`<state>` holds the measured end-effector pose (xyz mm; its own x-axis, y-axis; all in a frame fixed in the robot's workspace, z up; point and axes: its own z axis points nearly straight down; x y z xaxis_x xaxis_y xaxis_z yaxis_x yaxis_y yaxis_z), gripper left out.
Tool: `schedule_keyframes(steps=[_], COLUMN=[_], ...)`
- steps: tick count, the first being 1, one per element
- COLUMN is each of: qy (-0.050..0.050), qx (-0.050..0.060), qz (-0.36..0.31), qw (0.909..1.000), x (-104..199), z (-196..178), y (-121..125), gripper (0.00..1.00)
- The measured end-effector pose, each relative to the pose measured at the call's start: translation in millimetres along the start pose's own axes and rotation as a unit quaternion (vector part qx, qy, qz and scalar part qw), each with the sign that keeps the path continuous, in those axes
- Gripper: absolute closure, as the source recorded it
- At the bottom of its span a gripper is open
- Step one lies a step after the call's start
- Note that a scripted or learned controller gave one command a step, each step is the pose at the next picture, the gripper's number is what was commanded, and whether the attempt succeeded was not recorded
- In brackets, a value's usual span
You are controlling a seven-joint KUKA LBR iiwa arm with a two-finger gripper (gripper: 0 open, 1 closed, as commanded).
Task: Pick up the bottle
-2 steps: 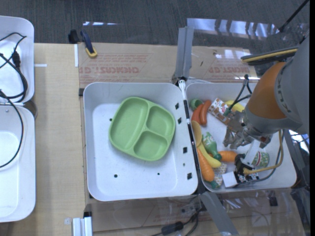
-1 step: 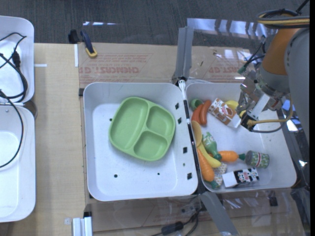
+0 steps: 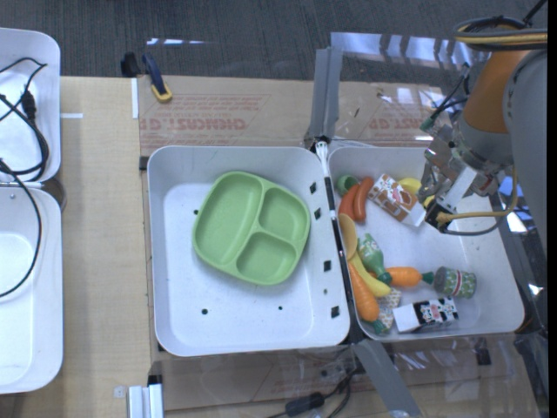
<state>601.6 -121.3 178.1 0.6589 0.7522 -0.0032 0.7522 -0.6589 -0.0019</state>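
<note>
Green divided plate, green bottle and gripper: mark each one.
Green divided plate (image 3: 251,227): camera view, on the ridge between its compartments.
Green bottle (image 3: 372,255): camera view, on its body, in the right bin.
Gripper (image 3: 432,200): camera view, at its fingertips above the right bin.

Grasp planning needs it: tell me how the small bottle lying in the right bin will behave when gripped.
The bottle lies on its side, so a nudge will probably roll it. It looks small and round, so it may slip out sideways. It lies apart from the carrot, leaving likely room to grip.
</note>
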Motion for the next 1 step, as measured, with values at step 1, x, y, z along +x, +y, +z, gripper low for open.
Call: schedule_keyframes(steps=[1], qy=[-0.001], qx=[0.002], qz=[0.113], qw=[0.9936], x=[-18.8], z=[61.1], y=[-53.0], gripper=[0.00])
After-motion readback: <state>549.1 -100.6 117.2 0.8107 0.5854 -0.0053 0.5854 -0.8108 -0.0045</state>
